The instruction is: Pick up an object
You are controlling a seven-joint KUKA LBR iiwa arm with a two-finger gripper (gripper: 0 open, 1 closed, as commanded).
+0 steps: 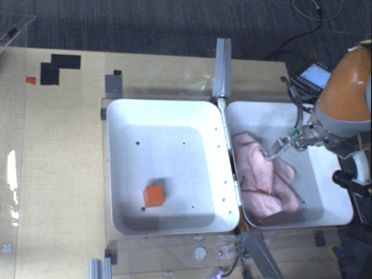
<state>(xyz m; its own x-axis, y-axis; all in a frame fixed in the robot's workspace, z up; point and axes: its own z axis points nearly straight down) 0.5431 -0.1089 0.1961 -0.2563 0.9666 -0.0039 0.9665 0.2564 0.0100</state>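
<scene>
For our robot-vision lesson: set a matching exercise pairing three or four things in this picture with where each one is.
Things:
1. cube
2. cloth
3. gripper
4. black shapes

Places:
A. right bin
B. bench's far left corner
C. left bin
D. at the cloth's upper edge

Pairs: 1-C, 2-A, 3-D, 4-B
</scene>
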